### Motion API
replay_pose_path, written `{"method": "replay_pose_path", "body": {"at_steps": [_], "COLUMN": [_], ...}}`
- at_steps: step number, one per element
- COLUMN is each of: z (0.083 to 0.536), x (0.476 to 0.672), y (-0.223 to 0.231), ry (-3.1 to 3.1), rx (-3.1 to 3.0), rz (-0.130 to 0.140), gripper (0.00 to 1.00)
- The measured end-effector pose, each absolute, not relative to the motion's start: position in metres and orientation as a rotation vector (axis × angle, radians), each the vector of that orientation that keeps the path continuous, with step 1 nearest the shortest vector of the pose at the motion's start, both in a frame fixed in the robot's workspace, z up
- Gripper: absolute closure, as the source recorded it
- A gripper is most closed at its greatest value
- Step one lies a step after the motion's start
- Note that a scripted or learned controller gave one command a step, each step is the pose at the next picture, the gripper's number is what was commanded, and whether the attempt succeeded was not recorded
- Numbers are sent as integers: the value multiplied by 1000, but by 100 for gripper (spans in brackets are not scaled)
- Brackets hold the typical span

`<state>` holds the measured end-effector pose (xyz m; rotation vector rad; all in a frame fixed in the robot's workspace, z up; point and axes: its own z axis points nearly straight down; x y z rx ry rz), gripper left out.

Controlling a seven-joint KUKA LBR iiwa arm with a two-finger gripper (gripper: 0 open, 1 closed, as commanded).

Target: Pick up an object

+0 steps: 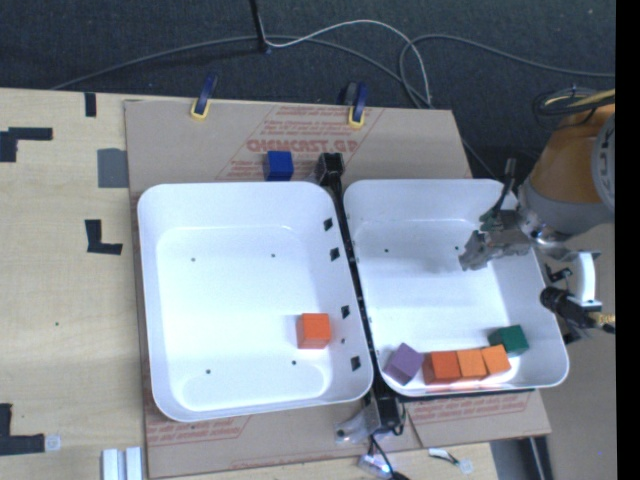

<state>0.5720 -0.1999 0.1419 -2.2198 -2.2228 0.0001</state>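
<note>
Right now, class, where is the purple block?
In the camera view, the purple block lies in the right bin, at its near left corner, just left of the row of orange blocks.

Arm (575, 168) cut off by the right edge, gripper (478, 253) too small and blurred to resolve, bench (60, 268) cut off at left and bottom edges, green block (511, 339) partly hidden behind orange block (496, 361)

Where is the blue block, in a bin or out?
Out. The blue block sits on the cardboard behind the left bin, beyond its far rim.
</note>
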Motion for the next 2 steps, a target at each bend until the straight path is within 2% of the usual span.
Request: {"method": "replay_pose_path", "body": {"at_steps": [1,2], "z": [189,203], "x": [575,575], "y": [-209,-209], "ry": [-2223,-2222], "rx": [-2223,-2221], "rz": [-2,-1], "gripper": [100,100]}}
